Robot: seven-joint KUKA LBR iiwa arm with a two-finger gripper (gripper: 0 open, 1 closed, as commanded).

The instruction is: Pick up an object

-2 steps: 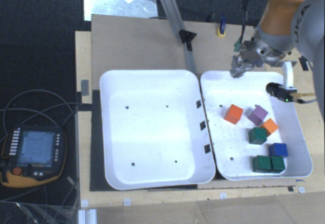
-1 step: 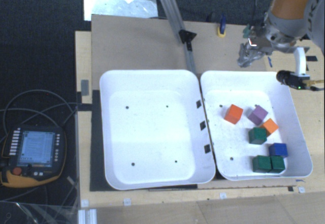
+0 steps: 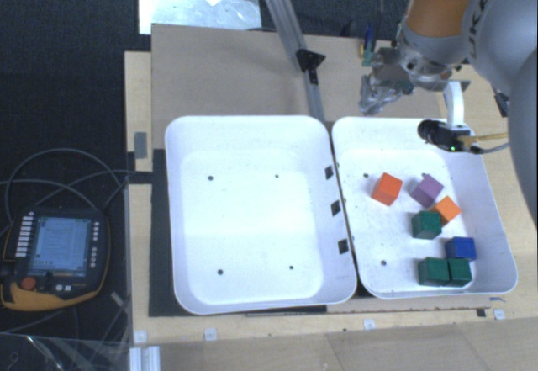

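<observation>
The right bin (image 3: 492, 218) holds several small blocks: an orange one (image 3: 387, 189), a purple one (image 3: 427, 189), a smaller orange one (image 3: 448, 209), a dark green one (image 3: 425, 225), a blue one (image 3: 461, 248) and a green pair (image 3: 445, 271) at the front. My gripper (image 3: 376, 100) hangs above the bin's far left corner, well behind the blocks, with nothing seen in it. The finger tips are small and dark against the bench.
The left bin (image 3: 248, 214) lies beside the right one. A slanted metal pole (image 3: 286, 16) crosses the bench behind the bins. A teach pendant (image 3: 55, 256) with its cable rests on the floor at the left.
</observation>
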